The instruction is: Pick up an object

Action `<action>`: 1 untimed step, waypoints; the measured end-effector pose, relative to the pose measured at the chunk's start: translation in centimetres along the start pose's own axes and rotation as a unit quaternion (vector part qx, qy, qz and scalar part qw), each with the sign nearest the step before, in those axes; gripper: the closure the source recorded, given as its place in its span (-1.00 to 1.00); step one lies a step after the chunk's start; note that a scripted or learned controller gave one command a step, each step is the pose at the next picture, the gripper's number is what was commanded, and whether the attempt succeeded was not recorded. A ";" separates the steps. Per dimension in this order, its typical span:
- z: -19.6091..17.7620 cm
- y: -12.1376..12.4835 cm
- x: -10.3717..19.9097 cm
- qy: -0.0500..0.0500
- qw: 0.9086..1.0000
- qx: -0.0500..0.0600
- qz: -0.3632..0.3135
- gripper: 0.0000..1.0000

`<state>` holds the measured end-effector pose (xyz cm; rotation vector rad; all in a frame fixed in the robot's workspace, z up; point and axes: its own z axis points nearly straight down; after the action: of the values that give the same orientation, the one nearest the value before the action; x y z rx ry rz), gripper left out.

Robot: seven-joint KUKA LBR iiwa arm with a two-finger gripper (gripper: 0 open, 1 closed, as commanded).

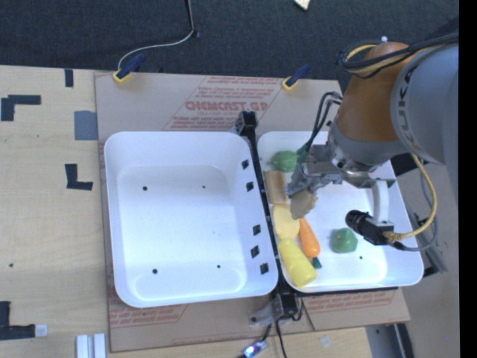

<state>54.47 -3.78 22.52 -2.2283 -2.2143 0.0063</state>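
Reaching in from the right, the grey arm with its orange band (pixel 370 99) hangs over the right-hand shallow white bin (pixel 387 271), and its two-finger gripper (pixel 305 192) sits low above the bin's left side. A flat tan-brown piece (pixel 302 203) shows right at the fingertips, but whether it is pinched between them cannot be told, and the spread of the gripper cannot be judged from this angle.

Along the left wall of that bin lies a row of small toy foods: a pale tan block (pixel 276 186) farthest, then a pale yellow rounded piece (pixel 284 222), then a bright yellow banana-like shape (pixel 297 263) nearest. A small orange carrot (pixel 308 238) rests just right of the yellow pieces, touching them. A green leafy lump (pixel 284 159) lies at the far side, and a green rounded object (pixel 343 240) sits alone toward the near right.

The left-hand shallow white bin (pixel 179 222) stands beside it, the two walls touching.
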 end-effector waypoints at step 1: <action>2.1 -3.9 0.3 0.001 1.000 0.002 -0.003 1.00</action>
<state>50.54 -3.49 20.48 -2.2182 -2.2173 0.0075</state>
